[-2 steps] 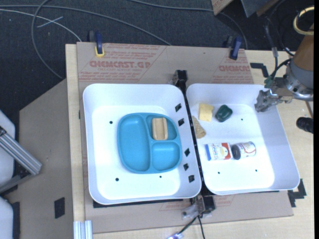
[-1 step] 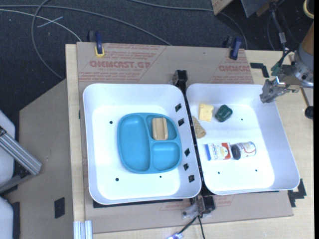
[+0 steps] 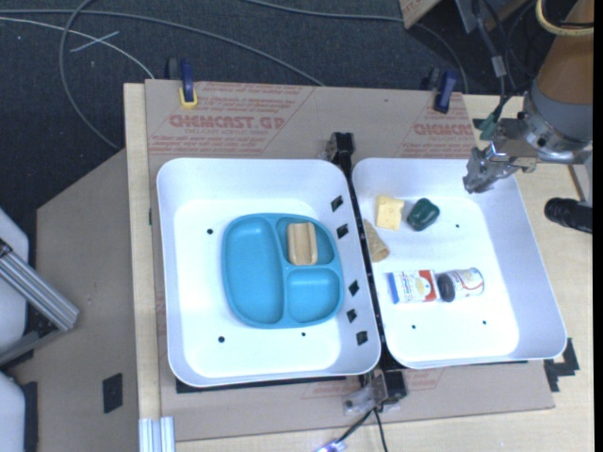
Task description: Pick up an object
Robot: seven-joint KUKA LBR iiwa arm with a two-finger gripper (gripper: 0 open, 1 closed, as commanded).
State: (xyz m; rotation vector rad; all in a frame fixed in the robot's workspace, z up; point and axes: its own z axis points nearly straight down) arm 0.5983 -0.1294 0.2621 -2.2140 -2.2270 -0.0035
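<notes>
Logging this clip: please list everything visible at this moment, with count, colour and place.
white bins: two, white, side by side on the bench
divided plate: one, blue, in the left bin
wooden block: one, tan, in the plate's upper right compartment
yellow block: one, pale yellow, right bin, upper left
green object: one, dark green, just right of the yellow block
tube: one, white with red and blue print, right bin, centre
clamps: two, blue, board's far edge
arm: one, grey and orange, right side
tool: one, metallic, above the right bin's upper right corner

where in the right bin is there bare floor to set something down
Bare floor lies along the right bin's near edge below the tube and along its right side. The far-left part is crowded: yellow block, dark green object.
</notes>
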